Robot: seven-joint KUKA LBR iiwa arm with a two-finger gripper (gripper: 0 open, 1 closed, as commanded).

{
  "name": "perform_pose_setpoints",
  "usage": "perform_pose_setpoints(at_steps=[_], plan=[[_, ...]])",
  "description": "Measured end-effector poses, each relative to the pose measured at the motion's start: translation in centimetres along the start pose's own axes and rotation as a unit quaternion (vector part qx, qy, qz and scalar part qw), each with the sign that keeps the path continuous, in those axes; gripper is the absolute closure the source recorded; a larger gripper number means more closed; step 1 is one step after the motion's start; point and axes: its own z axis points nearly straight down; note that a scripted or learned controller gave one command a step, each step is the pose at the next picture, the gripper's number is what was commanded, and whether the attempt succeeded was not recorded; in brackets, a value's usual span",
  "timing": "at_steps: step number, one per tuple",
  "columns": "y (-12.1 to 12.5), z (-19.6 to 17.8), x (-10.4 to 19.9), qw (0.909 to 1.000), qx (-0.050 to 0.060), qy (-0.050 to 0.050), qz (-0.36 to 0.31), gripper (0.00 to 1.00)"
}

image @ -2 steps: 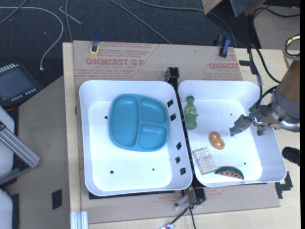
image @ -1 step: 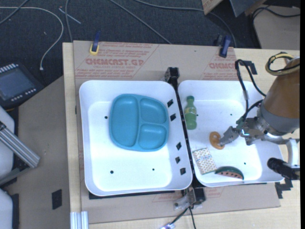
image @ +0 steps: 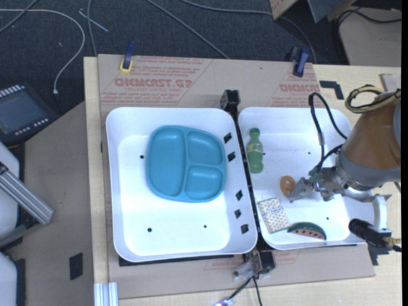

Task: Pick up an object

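Closing on a target appears to be the step in hand: the claw [image: 297, 190] sits low in the right bin [image: 331, 121], its tip just beside a small orange object [image: 287, 185] on its far side from the arm. Whether it is released or clenched cannot be told. A checked packet [image: 274, 214] and watermelon slice [image: 306, 231] lie nearer the camera; a green bottle [image: 255, 150] lies beyond. The arm [image: 376, 146] reaches in bent, wrist angled down. Next move calls for a confirmed grip, then a lift.

I see the worktop [image: 159, 75] under printed cardboard, clamped at its far edge by a yellow-handled clamp [image: 127, 61] and a blue clamp [image: 301, 61]. White cables [image: 60, 18] trail over dark floor; a dark screen [image: 22, 110] sits left.
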Motion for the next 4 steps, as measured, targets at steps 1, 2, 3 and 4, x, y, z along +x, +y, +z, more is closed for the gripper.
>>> perform_pose_setpoints(at_steps=[1, 2, 3, 4], plan=[[0.0, 2.5, 0.1, 1.0000, -0.001, 0.000, 0.000, 0.00], [0.1, 1.3, 0.0, 1.0000, -0.003, 0.000, 0.000, 1.00], [0.3, -3.3, -0.7, 1.0000, -0.005, -0.002, -0.001, 1.00], [0.6, -9.6, -1.2, 1.0000, -0.007, -0.002, -0.001, 1.00]])
